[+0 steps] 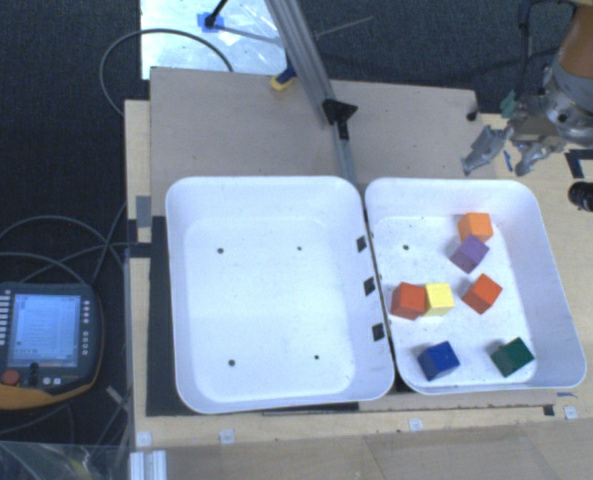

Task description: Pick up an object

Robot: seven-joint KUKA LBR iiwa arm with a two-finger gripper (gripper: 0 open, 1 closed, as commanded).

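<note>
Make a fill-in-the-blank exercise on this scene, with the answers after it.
1. The yellow block lies in the bin on the view's ____ side.
2. The blue block and the ____ one sit nearest that bin's front rim.
3. The gripper, beyond the bin's far rim, holds ____.

Missing words: right; green; nothing.

Robot lab: teach pendant, bench.

Arm cut off by the top and right edges above its orange band. Slanted grey pole leaves at the top edge, upper end unseen. Pendant clipped at the left edge; screen too small to read. Purple block covers the near bottom edge of the rear orange block. Black tabs along the left bin's right rim — too small to identify.
</note>
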